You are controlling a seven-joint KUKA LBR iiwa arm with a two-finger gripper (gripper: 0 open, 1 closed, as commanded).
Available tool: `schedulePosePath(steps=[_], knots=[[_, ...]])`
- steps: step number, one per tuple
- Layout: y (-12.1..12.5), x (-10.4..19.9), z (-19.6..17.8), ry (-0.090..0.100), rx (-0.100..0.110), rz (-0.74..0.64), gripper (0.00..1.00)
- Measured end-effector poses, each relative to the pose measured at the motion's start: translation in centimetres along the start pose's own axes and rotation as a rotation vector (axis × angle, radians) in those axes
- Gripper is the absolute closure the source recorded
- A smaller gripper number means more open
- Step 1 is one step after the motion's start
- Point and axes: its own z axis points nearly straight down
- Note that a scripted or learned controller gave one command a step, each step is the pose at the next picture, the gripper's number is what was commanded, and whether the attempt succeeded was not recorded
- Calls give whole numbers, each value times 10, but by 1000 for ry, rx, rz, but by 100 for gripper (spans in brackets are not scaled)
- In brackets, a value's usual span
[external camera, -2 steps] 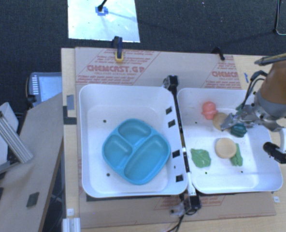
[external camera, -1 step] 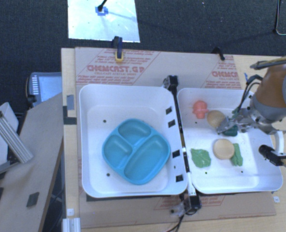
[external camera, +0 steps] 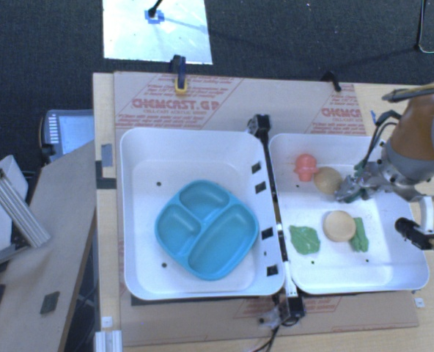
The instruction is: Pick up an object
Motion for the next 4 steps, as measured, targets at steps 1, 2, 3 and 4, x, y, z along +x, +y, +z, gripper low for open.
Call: schedulePosePath(steps=[1, 2, 3, 4], knots=[[-8, 1, -56, 1, 2, 1, 100], [-7, 3, -99, 1, 2, -4, 100], [-5, 2, -153, 0, 0, -5, 100], [-6, 65, -154, 3, 4, -9, 100]])
